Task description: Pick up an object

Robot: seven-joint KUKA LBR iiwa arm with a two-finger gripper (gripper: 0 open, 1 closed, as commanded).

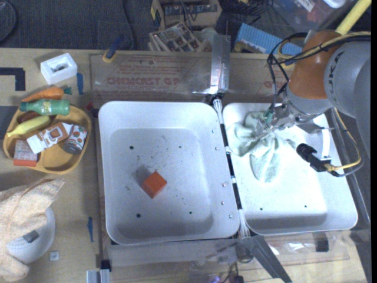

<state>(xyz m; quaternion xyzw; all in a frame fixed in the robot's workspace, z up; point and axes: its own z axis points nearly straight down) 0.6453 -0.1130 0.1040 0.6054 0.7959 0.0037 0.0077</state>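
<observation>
An orange cube [154,184] lies in the left bin [118,128], a little left of its middle. In the right bin [306,211] a pale green cloth [262,152] is crumpled in the far left part, its folds drawn up toward my gripper [274,119]. The gripper is down at the cloth's upper right edge, touching or just above it. The grey arm with its orange band [309,69] comes in from the upper right and hides the bin's far right corner.
A black plug on a yellow cable [312,157] hangs over the right bin beside the cloth. A metal divider [227,158] separates the bins. Left of the bins stand a yellow bowl of toy food [44,140] and a beige cloth [29,205].
</observation>
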